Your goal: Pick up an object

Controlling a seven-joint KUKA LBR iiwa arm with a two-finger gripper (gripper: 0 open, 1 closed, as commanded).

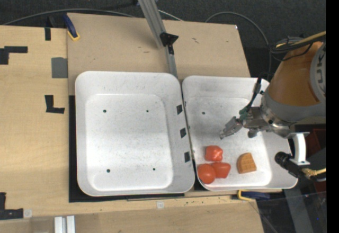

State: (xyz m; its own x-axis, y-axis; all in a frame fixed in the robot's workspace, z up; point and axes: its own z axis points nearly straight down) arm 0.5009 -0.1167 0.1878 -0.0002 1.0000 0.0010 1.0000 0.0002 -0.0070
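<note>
The right bin holds three red objects packed together near its front left corner: one on top, one at the front, one beside it. A tan-orange block lies just to their right. My gripper hangs over the middle of this bin, pointing left and down, a little behind and to the right of the top red object. It is apart from all the objects, and nothing shows in it.
The left bin sits beside the right one, joined at a middle rim with black clips. A slanted metal pole comes down to the rear of that rim. The arm's orange band overhangs the right bin's edge.
</note>
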